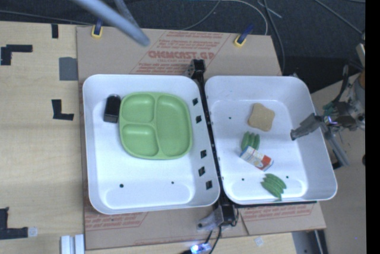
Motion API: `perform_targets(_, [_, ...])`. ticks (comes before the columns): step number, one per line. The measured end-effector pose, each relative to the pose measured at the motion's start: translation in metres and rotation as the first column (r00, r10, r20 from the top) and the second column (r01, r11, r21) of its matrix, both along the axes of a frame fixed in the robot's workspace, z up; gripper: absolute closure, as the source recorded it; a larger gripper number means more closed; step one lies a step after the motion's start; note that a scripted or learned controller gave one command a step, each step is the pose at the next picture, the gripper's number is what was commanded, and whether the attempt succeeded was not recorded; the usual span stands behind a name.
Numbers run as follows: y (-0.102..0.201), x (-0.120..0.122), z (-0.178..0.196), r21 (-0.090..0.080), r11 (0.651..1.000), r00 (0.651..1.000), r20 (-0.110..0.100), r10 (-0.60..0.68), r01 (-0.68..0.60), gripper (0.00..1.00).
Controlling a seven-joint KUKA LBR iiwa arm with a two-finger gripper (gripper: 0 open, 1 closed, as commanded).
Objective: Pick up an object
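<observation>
A: Where's our gripper (304,128)?

B: Right bin's (297,181) 3 o'clock rim; can't tell how it's set. The biscuit (261,117) lies at its 9 o'clock, near.

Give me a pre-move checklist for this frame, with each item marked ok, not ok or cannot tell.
1. Gripper over the right bin: ok, at its right edge.
2. Nothing between the fingers yet: cannot tell, too small.
3. Targets in the right bin: ok, tan block, green pods, red-and-white pack, green pepper.
4. Nearest target apart from the others: ok, the tan block lies alone.
5. Pods and pack separable: not ok, they touch.
6. Left bin contents clear of the path: ok, green tray and black block lie far left.
</observation>
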State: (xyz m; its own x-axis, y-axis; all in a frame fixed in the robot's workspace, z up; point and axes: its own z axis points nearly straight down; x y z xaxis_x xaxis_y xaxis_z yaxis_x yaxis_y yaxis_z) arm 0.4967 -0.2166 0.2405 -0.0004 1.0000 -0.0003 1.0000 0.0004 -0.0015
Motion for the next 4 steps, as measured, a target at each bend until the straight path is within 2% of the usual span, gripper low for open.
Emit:
perform_targets(1, [0.011, 0.0, -0.054, 0.002, 1.0, 1.0, -0.005, 0.001, -0.001, 0.0])
perform_targets(3, [0.014, 0.002, -0.152, 0.0, 1.0, 1.0, -0.002, 0.001, -0.001, 0.0])
perform_targets(4, [0.013, 0.003, -0.139, 0.0, 1.0, 1.0, 0.0, 0.001, -0.001, 1.0])
